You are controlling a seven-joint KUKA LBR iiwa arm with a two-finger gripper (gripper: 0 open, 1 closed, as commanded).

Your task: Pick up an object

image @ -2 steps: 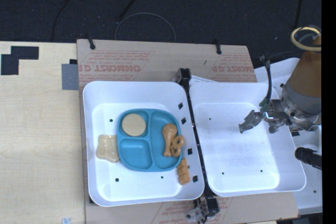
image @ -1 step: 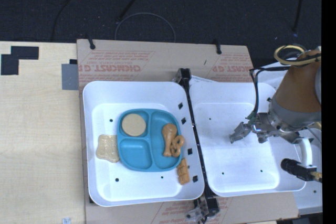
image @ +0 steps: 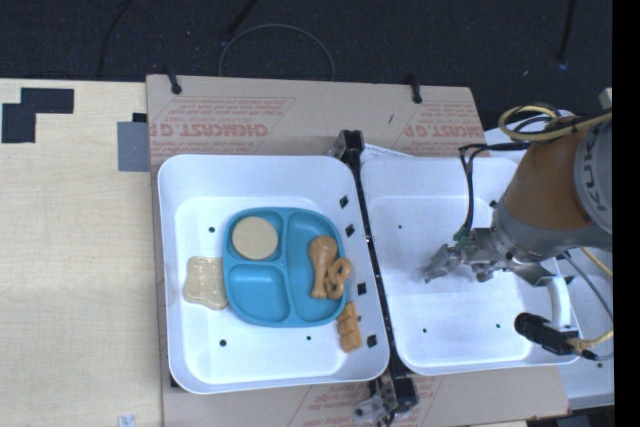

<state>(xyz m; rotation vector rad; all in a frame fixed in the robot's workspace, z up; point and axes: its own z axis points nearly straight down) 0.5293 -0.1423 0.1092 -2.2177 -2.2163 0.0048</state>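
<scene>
Closest to the camera, because it rises high over the bench, is the grey robot arm with the orange band [image: 545, 187], which reaches in from the right side. At its end, the grey two-finger gripper [image: 437, 267] hangs low over the floor of the right shallow white plastic bin [image: 470, 355], a little left of the middle of this bin. It looks small and dark against the white, so I cannot tell if it is spread or pressed together, and I see no thing held in it.

All the objects for picking lie in the left shallow white plastic bin [image: 200, 185], well apart from the gripper. On the floor of that bin rests a blue plastic plate with three compartments [image: 262, 300]. A round, flat, tan disc [image: 254, 237] lies in the upper left compartment. A brown pretzel-shaped piece [image: 328, 267] lies in the long right compartment. A pale beige piece like a slice of toast [image: 205, 282] lies on the bin floor and touches the left edge of the plate. A small orange-brown piece [image: 348, 327] lies just beside the lower right corner of the plate, near the wall between the two bins.

Both bins sit side by side on a brown cardboard sheet with red print [image: 300, 120]. To the left of it is a light wooden tabletop [image: 70, 245].
</scene>
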